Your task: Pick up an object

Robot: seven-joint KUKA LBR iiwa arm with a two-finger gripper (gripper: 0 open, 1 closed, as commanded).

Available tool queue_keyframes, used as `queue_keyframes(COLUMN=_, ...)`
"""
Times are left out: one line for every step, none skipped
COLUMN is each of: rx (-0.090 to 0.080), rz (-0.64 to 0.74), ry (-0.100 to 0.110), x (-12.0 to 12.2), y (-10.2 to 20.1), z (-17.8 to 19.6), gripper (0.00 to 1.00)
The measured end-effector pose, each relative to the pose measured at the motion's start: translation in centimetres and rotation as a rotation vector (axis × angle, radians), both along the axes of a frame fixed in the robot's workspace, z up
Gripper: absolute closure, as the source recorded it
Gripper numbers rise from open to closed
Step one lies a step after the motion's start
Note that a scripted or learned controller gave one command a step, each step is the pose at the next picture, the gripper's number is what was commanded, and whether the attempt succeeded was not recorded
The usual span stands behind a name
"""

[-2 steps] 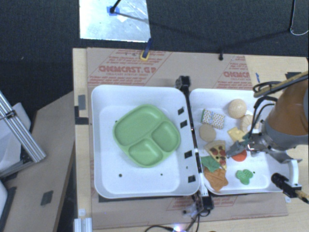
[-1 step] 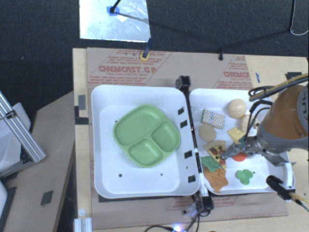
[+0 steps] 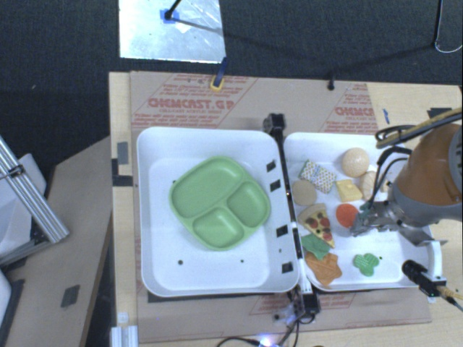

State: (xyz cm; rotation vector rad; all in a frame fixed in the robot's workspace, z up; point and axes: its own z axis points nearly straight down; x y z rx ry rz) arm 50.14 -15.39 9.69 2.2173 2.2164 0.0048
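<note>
red tomato [image 3: 346,214], right bin, beside pizza slice [image 3: 317,222]

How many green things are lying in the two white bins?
3: a pale green three-compartment plastic plate in the left bin; a small bright green broccoli-like toy near the right bin's front; a dark green flat piece beside the divider. The arm may hide others.

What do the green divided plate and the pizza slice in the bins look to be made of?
Green divided plate: likely moulded plastic, one even pale green with a soft sheen and rounded compartments. Pizza slice: probably toy plastic or rubber, flat colours, matte; too small to be sure.
</note>
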Motion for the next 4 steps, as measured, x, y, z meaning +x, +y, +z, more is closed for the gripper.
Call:
queue_keyframes(rx=0.000, rz=0.004, ry=-0.001, x=0.5, y=-0.5, z=6.3, gripper=1.00)
queue_keyframes(rx=0.001, rz=0.006, ry=0.000, x=1.0, y=0.2, z=11.0, gripper=1.00)
queue_keyframes(rx=0.002, rz=0.005, ry=0.003, x=1.1, y=0.2, z=12.9, gripper=1.00)
queue_keyframes(rx=0.004, rz=0.010, ry=0.005, x=1.6, y=5.4, z=11.9, gripper=1.00)
